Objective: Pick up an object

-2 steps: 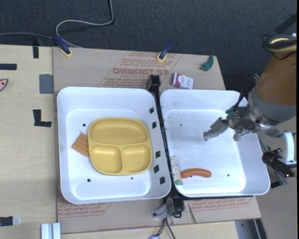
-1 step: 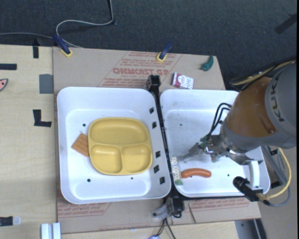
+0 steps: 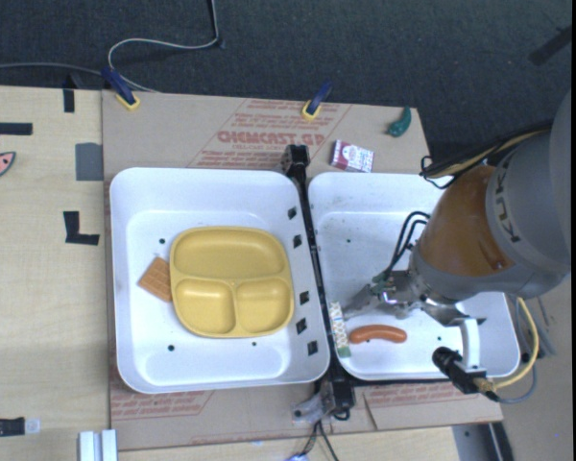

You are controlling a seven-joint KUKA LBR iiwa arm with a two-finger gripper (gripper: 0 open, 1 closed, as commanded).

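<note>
Beside hot dog [image 3: 377, 334], gripper [image 3: 379, 294], left bin's yellow tray [image 3: 232, 281]

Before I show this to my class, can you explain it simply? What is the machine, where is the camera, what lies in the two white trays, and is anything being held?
One camera looks down at a slant on a bench with two shallow white bins. The grey machine with the orange band, coming in from the right, is a robot arm. Its claw hangs low in the right bin, just above an orange sausage-shaped toy. Nothing shows between the claw's fingers, so I would not say it holds anything. A small patterned strip lies by that bin's left wall. The left bin holds a yellow divided plate, partly covering a brown cracker-like piece. A small red-and-white packet lies on the cardboard behind the bins.
</note>
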